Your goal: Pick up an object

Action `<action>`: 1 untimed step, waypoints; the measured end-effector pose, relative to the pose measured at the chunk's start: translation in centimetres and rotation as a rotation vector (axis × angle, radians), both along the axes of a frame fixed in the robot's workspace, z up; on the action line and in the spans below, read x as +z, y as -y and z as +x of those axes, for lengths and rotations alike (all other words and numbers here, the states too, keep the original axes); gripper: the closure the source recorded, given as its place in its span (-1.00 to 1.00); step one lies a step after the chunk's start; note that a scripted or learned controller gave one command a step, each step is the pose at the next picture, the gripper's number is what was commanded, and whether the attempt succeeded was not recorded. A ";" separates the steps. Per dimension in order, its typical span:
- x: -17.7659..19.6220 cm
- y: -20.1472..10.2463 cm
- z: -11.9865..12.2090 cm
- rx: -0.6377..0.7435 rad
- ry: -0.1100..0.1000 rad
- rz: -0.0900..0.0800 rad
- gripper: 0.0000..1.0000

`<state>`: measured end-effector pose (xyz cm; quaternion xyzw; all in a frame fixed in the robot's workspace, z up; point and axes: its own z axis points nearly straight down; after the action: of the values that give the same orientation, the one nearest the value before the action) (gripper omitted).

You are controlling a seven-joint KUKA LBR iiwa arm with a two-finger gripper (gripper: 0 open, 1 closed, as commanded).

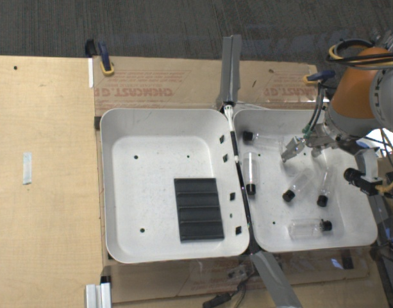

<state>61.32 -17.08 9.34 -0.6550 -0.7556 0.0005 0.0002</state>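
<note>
The claw [297, 147] is seen above the right bin [350, 239]. Clear vials with black caps [322, 200] lie below it, and a black ribbed block [199, 208] rests in the left bin [119, 172], well left of it.

Arm reaching in over the right bin

Orange-banded wrist angled down-left, gripper [297, 147] hanging above the right bin [369, 233], near its back wall.
</note>
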 end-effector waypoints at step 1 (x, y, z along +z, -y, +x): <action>1.0 0.1 0.0 -0.002 0.001 -0.001 1.00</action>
<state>61.34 -17.18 10.30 -0.6559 -0.7549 0.0005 -0.0007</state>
